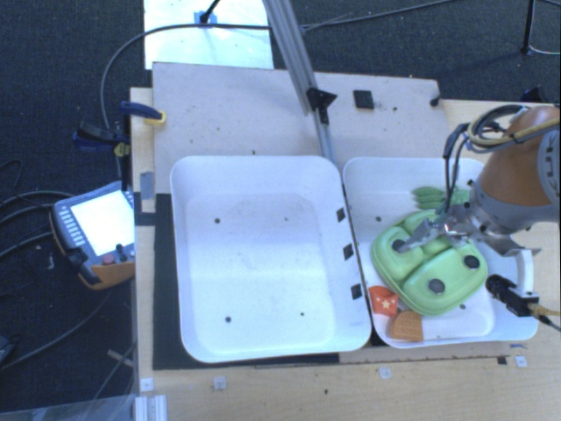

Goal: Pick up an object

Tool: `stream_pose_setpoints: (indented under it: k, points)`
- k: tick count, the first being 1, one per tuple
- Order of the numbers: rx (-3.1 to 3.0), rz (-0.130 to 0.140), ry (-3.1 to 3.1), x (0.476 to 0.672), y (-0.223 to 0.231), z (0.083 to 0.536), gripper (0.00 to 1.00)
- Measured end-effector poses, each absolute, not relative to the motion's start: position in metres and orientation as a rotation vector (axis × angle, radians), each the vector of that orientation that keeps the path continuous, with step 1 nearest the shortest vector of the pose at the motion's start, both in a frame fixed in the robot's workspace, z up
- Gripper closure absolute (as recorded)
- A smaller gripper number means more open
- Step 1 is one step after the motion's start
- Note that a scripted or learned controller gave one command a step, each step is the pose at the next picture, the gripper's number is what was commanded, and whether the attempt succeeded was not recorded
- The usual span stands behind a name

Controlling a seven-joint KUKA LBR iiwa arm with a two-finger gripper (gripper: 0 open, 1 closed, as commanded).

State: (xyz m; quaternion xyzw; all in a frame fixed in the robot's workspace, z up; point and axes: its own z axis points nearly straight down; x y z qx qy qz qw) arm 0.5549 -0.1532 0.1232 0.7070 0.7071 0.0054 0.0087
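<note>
A large green plastic toy with dark round spots lies in the right bin. A small red piece and a tan wedge rest at the toy's front left. A paler green ribbed item lies behind the toy. My gripper reaches in from the right and sits low over the top of the green toy, its metal tip at the toy's upper surface. Nothing is visibly lifted.
The left bin stands beside the right one, with a shared divider edge between them. A slanted metal pole rises behind the bins. A handheld pendant lies on the floor at the left.
</note>
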Motion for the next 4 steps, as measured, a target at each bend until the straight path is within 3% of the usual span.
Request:
stream_pose_setpoints:
  k: [1,2,3,4]
  points:
    - [2.209,0.023,2.212,0.556,-0.152,0.134,1.00]
    - [2.210,0.006,2.224,0.562,-0.143,0.192,1.00]
    - [2.208,0.008,2.223,0.572,-0.144,0.253,1.00]
    - [2.212,0.003,2.226,0.573,-0.144,0.272,1.00]
